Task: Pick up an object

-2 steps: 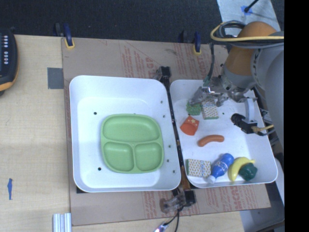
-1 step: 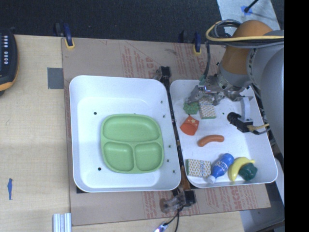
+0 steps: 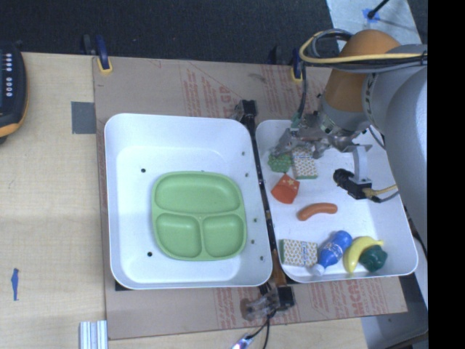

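Observation:
My gripper hangs low over the far left corner of the right bin, at the end of the grey arm with its orange band. Just below it lie a green piece and a small patterned packet, both partly under the gripper's metal parts. Whether it touches either one cannot be made out. A red block lies a little nearer the camera, and an orange-red sausage sits mid-bin.
Along the right bin's near edge lie a second patterned packet, a blue bottle, a yellow banana and a dark green piece. The left bin holds a green divided plate. A black fitting with a cable hangs beside the wrist.

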Motion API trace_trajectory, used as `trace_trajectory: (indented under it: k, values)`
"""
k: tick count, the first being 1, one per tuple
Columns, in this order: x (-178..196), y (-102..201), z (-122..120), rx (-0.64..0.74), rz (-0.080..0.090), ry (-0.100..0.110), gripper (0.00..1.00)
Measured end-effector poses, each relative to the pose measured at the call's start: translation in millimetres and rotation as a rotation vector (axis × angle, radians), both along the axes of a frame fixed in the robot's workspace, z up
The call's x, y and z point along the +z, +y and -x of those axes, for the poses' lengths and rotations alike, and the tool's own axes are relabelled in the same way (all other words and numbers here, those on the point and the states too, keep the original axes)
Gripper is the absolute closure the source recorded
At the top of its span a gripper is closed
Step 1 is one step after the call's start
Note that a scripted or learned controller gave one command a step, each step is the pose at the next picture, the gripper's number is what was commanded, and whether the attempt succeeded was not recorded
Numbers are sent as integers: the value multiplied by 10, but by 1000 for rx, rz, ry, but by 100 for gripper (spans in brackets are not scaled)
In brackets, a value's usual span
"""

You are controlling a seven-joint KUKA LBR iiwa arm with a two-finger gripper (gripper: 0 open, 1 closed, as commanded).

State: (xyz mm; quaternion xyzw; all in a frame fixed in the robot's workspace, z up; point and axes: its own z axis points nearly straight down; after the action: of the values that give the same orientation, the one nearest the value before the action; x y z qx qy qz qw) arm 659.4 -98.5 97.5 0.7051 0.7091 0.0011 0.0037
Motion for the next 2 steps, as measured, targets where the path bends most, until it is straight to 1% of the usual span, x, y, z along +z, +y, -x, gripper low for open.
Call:
trace_trajectory:
  k: [1, 2]
  values:
    - [-3, -90, 729, -1, -2, -1, 0]
    - [-5, 53, 110, -2, -2, 1, 0]
